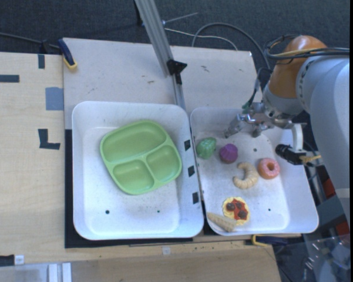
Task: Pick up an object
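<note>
Two white bins side by side on the bench. Left bin (88,216) has a green divided plate (141,155), three compartments, sitting a bit tilted toward the far-center of the bin. Right bin (293,216) holds the small toy foods: green lumpy piece (206,147) at the far-left next to the divider wall, purple round piece (228,153) just right of it, apart from it. Tan curved croissant-like piece (245,175) in the middle, pink donut (268,168) just beside it on the right, looks touching or nearly. Near edge: small pizza-like disc (236,209) with red and dark topping, and a tan wedge (221,221) at the near-left corner, just beside the disc.

Arm comes in from the right, orange band on top. Gripper (244,127) is over the far part of the right bin, well to the far-right of the purple piece, with nothing between the fingers (232,128). Fingers look spread apart, released, pointing down-left. It's above bare bin floor, not touching any food.

Silver pole (155,31) runs from the far side down to the seam between the bins.
</note>
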`<state>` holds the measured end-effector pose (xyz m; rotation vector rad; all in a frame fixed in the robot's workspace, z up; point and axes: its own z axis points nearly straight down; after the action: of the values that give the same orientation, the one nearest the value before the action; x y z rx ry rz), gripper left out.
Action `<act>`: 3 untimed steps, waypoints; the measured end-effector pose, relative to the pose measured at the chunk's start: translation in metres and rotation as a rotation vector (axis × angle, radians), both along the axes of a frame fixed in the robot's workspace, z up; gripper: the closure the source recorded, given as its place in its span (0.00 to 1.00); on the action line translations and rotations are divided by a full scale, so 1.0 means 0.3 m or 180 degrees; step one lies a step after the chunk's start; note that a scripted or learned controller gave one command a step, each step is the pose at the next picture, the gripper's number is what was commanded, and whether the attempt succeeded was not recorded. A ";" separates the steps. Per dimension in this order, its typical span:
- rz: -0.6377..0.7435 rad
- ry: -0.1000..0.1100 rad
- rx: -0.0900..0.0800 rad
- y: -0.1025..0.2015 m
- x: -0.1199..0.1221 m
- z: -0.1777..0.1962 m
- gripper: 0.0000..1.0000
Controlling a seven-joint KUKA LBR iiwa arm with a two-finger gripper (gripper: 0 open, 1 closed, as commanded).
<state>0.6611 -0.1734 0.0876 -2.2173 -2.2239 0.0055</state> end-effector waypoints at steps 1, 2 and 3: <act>0.0003 -0.0003 -0.0002 0.002 0.002 0.037 1.00; -0.0004 -0.0023 0.0003 0.013 0.030 0.221 1.00; -0.0005 -0.0024 0.0003 0.014 0.007 0.378 1.00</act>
<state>0.6631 -0.1692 0.2011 -2.2222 -2.2255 -0.0037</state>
